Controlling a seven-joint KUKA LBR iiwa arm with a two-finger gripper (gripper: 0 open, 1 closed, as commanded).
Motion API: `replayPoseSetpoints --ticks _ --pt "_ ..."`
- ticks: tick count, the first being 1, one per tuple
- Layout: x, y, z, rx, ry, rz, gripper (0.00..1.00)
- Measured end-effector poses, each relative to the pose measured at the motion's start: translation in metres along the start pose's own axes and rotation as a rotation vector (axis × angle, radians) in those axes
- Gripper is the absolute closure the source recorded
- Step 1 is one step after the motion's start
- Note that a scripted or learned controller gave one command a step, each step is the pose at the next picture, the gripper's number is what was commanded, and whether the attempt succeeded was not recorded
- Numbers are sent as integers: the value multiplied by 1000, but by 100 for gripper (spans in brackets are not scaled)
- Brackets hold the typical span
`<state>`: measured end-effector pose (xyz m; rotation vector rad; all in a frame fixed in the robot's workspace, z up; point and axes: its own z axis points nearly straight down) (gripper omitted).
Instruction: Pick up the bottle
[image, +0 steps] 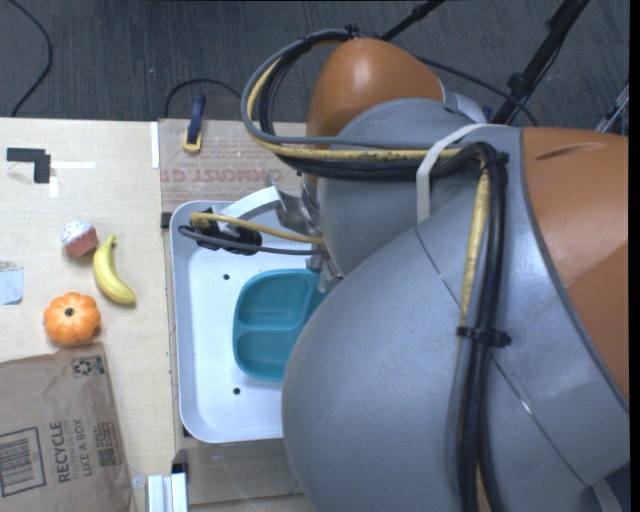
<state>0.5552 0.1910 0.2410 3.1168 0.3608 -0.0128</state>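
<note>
Jaws lay hidden — the bulky grey-and-orange arm (450, 300) covered the white bin (205, 330) and teal plastic tray (268, 325); grip state unknowable.

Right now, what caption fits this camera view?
Big grey arm leans over a white bin holding a teal dish.

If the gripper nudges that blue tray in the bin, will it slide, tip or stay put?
The blue tray looks like thin moulded plastic, so probably light and stiff. It lies flat on the smooth floor of the white bin, so it would likely slide, not tip. Its shallow, rounded rim may be slippery to pinch.
</note>
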Motion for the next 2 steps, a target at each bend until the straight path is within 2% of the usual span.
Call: replayPoseSetpoints --ticks 1,2 --pt "-1 2 -6 -3 -7 5 100" --pt "-74 -4 18 -4 23 -53 100"
